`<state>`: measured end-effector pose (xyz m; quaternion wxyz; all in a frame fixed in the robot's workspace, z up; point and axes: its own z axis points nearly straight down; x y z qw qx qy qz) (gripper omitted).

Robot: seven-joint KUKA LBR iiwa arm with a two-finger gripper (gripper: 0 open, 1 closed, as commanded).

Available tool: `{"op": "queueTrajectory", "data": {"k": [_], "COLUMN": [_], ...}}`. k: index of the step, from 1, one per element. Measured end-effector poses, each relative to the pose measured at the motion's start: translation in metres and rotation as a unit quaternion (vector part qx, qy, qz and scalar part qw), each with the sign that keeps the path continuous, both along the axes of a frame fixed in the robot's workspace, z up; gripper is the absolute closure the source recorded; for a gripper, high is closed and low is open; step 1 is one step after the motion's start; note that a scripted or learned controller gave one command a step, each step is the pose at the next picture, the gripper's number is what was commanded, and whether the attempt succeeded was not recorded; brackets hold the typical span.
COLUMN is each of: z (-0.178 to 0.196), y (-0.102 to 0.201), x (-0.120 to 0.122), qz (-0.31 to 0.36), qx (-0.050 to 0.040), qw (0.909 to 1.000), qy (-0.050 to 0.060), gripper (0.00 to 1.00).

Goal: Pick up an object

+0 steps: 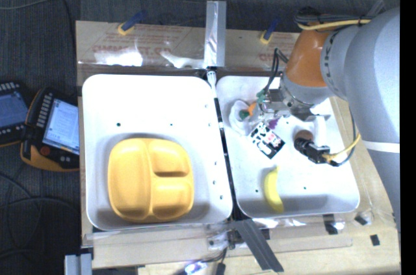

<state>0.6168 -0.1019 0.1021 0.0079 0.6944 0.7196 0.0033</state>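
Banana [273, 189] lies near fingers [265, 130] — seemingly apart — in right bin [344, 199].

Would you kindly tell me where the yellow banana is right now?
The yellow banana lies in the right white bin, near its front edge, below the black-and-white patterned item.

A brown wooden bench [97, 49] carries two shallow white plastic bins side by side: the left bin [97, 98] toward its left edge, the right bin [338, 196] toward its right edge, their inner rims touching mid-bench
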Motion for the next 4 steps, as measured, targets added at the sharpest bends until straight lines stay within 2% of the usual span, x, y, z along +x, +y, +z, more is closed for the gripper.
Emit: {"op": "queueTrajectory", "data": {"k": [1, 2, 3, 4], "z": [0.048, 0.048, -0.011, 0.005], "y": [0.007, 0.007, -0.012, -0.027], "x": [0.004, 0.004, -0.017, -0.044], "qz": [0.037, 0.038, 0.076, 0.093], "qx": [0.0032, 0.0031, 0.0012, 0.0017], "qw": [0.9993, 0.9993, 0.9971, 0.9956], "qy": [0.009, 0.009, 0.002, 0.009], "gripper": [1.0, 0.0, 0.0, 0.0]}}
